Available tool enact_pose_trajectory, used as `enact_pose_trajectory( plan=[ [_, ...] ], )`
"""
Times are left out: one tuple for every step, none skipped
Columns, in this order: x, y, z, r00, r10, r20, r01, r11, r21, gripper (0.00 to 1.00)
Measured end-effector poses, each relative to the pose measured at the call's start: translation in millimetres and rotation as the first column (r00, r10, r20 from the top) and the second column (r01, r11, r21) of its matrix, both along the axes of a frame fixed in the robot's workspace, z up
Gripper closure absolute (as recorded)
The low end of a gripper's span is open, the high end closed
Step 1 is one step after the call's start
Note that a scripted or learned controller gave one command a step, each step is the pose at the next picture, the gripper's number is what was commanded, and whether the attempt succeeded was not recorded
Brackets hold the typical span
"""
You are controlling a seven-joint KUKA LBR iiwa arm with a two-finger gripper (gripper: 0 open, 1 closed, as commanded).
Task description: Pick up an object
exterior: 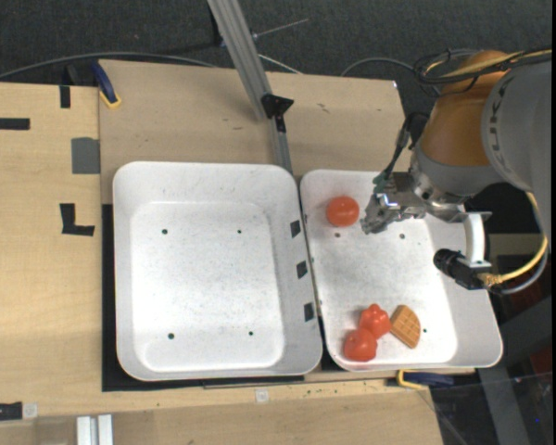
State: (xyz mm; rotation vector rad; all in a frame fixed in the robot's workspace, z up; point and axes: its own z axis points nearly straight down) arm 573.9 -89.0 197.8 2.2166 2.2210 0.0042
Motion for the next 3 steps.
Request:
enact_pose_trajectory(
  plan=[
    [3.5, -8.5, 58.7, 1.0, -0.001, 0.001, 0.001, 1.0, -0.001, 1.0],
    [24.0, 52.1, 51.4, 1.0, 0.005, -0.005, -0.005, 1.0, 0.002, 1.0],
    [29.0, 104.9, 44.5, 1.0, 0.004, -0.006, -0.004, 1.0, 0.002, 1.0]
  ],
)
